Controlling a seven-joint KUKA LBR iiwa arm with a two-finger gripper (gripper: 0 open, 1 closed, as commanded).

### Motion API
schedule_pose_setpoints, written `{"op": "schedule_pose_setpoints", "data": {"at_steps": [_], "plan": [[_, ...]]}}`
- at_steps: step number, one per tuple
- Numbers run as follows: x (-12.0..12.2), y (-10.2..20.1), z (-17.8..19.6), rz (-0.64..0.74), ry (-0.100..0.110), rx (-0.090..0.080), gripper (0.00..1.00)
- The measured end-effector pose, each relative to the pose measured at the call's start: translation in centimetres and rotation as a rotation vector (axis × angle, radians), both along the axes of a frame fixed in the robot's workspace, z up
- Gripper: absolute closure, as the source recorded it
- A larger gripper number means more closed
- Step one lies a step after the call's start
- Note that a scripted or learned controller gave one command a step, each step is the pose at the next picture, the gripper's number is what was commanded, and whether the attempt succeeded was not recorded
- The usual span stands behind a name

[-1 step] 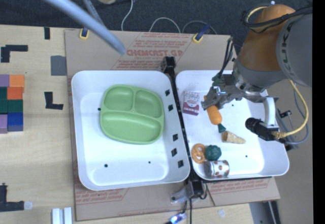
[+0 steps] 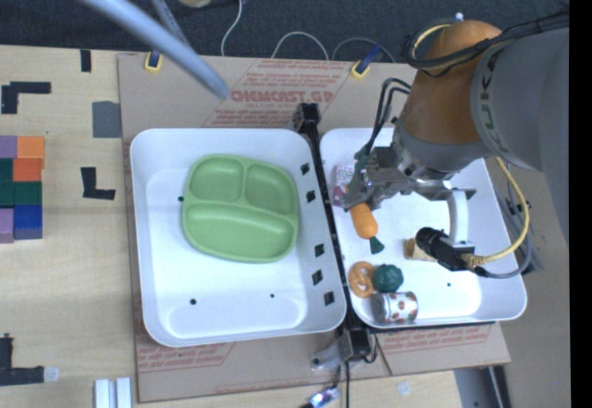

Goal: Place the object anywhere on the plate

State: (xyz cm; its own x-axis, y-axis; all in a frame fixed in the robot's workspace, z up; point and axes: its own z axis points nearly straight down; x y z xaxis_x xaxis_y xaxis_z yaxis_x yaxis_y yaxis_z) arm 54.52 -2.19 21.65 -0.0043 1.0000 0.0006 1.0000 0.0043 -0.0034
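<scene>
Two white bins on the desk — end effector [image 2: 363,198] low in the right bin [image 2: 495,300] at the carrot [image 2: 366,220], grip impossible to tell; green plate [image 2: 242,208] bare — placement not yet done.

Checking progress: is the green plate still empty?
Empty. The plate shows bare green compartments in the left bin; the carrot lies in the right bin.

Green plate [image 2: 242,208], orange carrot [image 2: 364,218] (green-tipped), white bins [image 2: 153,240]
</scene>
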Motion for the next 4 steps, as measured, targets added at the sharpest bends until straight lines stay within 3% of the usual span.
{"op": "schedule_pose_setpoints", "data": {"at_steps": [2,3,4], "plan": [[-1.4,10.6,-0.1,0.004,-0.001,0.001,1.00],[-2.7,14.0,1.8,0.002,-0.003,0.001,1.00],[-3.7,13.5,0.2,-0.003,0.001,-0.002,1.00]]}}
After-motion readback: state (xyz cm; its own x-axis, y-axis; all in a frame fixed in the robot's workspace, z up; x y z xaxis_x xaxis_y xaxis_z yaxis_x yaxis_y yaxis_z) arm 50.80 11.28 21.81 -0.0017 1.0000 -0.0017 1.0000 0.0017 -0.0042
